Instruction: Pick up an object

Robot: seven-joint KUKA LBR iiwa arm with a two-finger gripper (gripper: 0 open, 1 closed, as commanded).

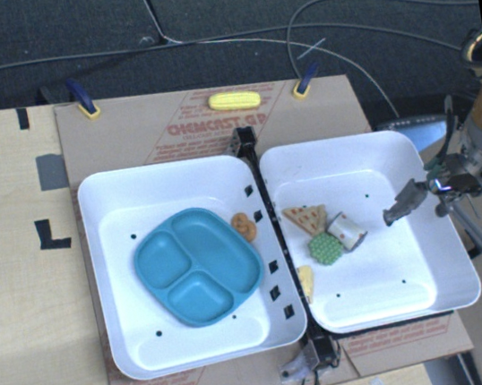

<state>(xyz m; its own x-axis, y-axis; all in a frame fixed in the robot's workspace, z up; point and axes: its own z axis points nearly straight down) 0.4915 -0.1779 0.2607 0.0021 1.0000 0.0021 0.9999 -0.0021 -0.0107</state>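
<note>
Two bins (pixel 166 176); gripper (pixel 399 206) over right rim, fingers seemingly together, blurry, holding nothing.

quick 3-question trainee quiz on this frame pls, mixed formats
1. True or false: the blue divided plate lies in the right bin.
2. Which item lies outside both bins: A) yellow corn toy, B) green round toy, C) small cookie?
3. Fill in: the pincer hovers over the ___ bin.

Key: 1 false, it is in the left bin; 2 A; 3 right.
</note>
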